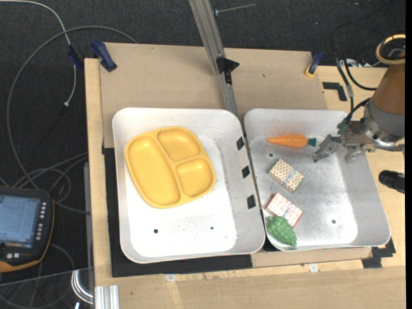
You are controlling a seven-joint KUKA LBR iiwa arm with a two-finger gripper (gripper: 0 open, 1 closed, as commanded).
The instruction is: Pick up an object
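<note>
The right bin (pixel 341 198) holds an orange toy carrot (pixel 289 141) near its back edge. Below it lies a small patterned block (pixel 286 174), and farther down a red-and-white patterned block (pixel 284 208). A green leafy toy (pixel 282 230) rests on the bin's front left rim. My gripper (pixel 335 148) hangs over the bin's back right part, just right of the carrot's green tip. Its fingers are spread apart with nothing between them.
The left bin (pixel 219 140) holds a yellow three-compartment plate (pixel 169 166). A metal pole (pixel 209 24) rises from the bench behind the bins. Blue clamps (pixel 103 55) sit at the bench's back corners. A tablet (pixel 22 224) lies on the floor at left.
</note>
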